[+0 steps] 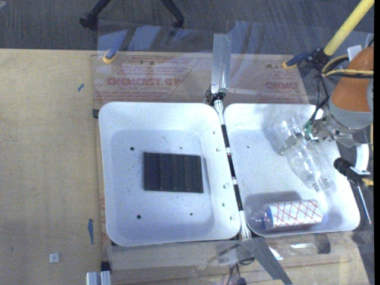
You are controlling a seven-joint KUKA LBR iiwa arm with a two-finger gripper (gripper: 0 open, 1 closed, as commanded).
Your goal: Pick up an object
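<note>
Gripper (309, 159) is clear plastic over the right bin (249, 123); can't tell its state tbh. Bottle (291, 214) lies on its side at the near edge, red-checked label. Prob light, slick, rolls easy, so grab across the middle imo.

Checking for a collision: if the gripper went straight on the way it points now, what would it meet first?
The gripper reaches into the right bin, pointing downward. Straight on, it would likely first meet that bin's floor, with the red-patterned cylinder lying nearer the front wall. Depth is unclear.

White bins (119, 129), a dark ribbed slab (173, 172), a red-latticed white cylinder (294, 213).
</note>
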